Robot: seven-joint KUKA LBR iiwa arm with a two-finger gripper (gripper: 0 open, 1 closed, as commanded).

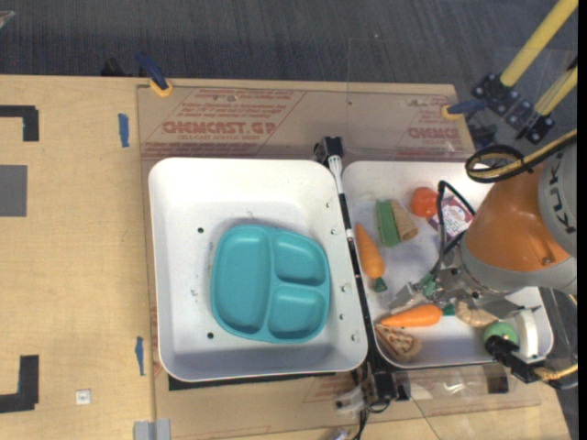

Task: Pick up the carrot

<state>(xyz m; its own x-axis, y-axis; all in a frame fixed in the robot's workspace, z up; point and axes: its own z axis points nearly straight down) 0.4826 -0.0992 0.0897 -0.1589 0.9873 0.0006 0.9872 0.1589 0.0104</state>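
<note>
The carrot [411, 317] lies on its side near the front of the right bin [408, 178], orange with a small green top pointing right. My gripper [427, 289] hangs low just behind and above it, very close to the carrot's upper side. The grey and orange wrist [514, 236] covers the gripper's right part. Nothing is seen lifted off the bin floor.
A longer orange piece [370, 251] lies by the right bin's left wall. Behind it are a green piece [386, 223], a tan piece [404, 220] and an orange round one [424, 201]. A brown cookie-like piece [399, 341] sits in front of the carrot. The left bin [183, 209] holds a teal divided plate [271, 282].
</note>
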